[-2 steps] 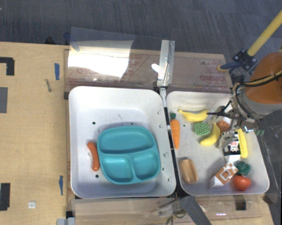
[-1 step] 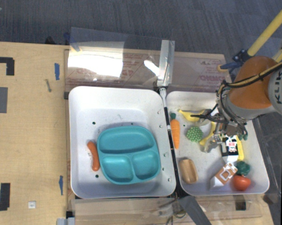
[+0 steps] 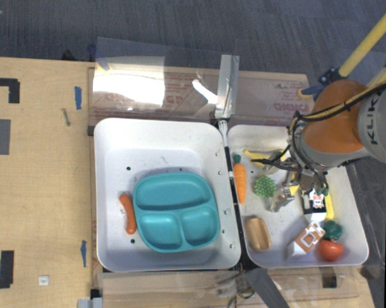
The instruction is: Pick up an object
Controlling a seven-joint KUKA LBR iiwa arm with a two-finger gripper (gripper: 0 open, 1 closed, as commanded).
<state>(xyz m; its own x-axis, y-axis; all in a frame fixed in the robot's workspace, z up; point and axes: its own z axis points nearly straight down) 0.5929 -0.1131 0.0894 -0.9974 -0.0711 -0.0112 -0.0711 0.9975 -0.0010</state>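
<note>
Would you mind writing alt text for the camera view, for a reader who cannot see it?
A grey arm with an orange band reaches from the right, its gripper low in the right bin beside a green brush-like toy, among a carrot, bread roll, tomato and small carton. The left bin holds a teal divided tray and a sausage.

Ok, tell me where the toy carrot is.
The toy carrot lies in the right bin, along its left wall, beside the green bumpy ball and above the bread roll.
</note>
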